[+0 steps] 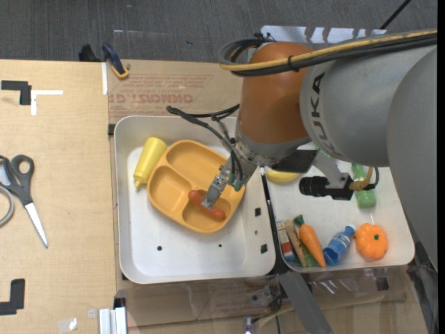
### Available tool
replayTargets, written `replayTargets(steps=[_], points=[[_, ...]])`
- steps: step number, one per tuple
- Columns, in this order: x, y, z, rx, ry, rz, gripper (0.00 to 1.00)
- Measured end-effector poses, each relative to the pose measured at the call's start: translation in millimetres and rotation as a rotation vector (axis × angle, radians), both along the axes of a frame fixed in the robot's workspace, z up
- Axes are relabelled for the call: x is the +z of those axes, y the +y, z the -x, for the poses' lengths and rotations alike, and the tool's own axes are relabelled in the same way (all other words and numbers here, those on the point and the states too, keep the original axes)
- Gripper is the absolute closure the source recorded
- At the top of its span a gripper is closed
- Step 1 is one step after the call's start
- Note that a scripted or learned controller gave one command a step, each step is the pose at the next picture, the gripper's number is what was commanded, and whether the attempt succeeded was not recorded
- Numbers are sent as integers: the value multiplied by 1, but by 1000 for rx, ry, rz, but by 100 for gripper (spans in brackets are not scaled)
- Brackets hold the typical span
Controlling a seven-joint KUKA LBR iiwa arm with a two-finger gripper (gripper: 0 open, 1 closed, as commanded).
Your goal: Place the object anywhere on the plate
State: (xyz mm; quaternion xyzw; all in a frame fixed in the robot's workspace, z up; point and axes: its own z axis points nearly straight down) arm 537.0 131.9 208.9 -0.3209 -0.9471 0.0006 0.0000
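1. Reaching in from the right: the grey arm (361, 96) with its orange band, hanging over the gap between the 2 bins.
2. Holding the plate and a yellow bottle (148, 160): the left bin (181, 259), bottle lying just left of the plate, touching or nearly touching its rim.
3. Holding a carrot (311, 242), a small blue bottle (339, 244), an orange pumpkin toy (371, 241), a green item (366, 198) and a yellow piece (281, 175) partly under the arm: the right bin (389, 261).
4. Sitting far in the left bin: the yellow divided plate (184, 162), 3 compartments.
5. Hovering low over the plate's near-right compartment: the gripper (213, 195), fingers appearing slightly parted around one end of the sausage; firm hold or mere contact, cannot tell.
6. Lying in that near-right compartment, resting on the plate: the red sausage (208, 205).
7. Judging the step as release: opening fully, lifting straight up, avoiding dragging the sausage over the rim or nudging the plate.
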Motion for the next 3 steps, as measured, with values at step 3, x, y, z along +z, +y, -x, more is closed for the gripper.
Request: replayTargets(steps=[3], points=[[118,-50,0,299,-4,0,0]])
